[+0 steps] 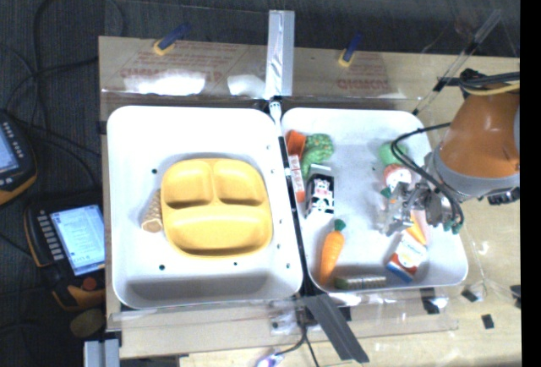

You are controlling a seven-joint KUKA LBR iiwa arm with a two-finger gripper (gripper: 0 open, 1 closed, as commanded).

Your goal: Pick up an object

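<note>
**Gripper low in the right bin**

You have the arm reaching in over the right bin, with the gripper down among the clutter on that bin's right side. You cannot tell whether it has hold of anything; the parts there blur together. Just below it lies a small carton, orange and white. A carrot lies near the bin's left wall, with a cow-print box and a green toy above it. Your left bin bears a yellow tray.
</note>
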